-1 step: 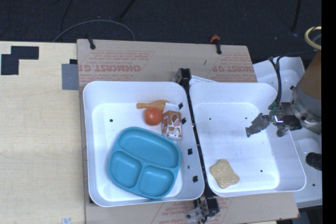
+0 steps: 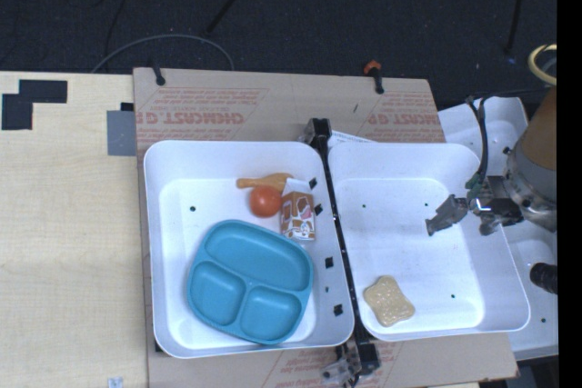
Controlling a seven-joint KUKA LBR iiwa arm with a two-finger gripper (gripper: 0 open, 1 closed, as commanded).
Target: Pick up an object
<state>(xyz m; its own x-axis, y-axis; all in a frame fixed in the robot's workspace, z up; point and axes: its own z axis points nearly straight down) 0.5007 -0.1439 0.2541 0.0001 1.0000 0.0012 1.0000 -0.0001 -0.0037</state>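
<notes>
A dark carpeted floor with loose black cables lies behind a pale wooden bench [image 2: 64, 223]. On the bench sits a sheet of brown cardboard [image 2: 273, 109] printed with red lettering seen upside down; the letters are too blurred to read with certainty. Two shallow white plastic bins rest side by side on the cardboard, joined by a black divider strip [image 2: 329, 223].

In the left white bin [image 2: 156, 241], a blue three-compartment plastic tray [image 2: 250, 282] fills the near half. Just beyond the tray's far edge lie a round red tomato-like ball [image 2: 265, 201], an orange carrot-shaped piece [image 2: 264, 182] touching it, and a small brown-and-white printed carton [image 2: 297, 216], whose label is illegible.

The right white bin [image 2: 409, 161] holds a tan, lumpy biscuit-shaped object [image 2: 389, 301] near its front wall, with bare floor all around it.

The dark two-finger gripper [image 2: 446, 218] hangs over the right bin's right side, well apart from the biscuit; its fingers look spread, with nothing between them.
</notes>
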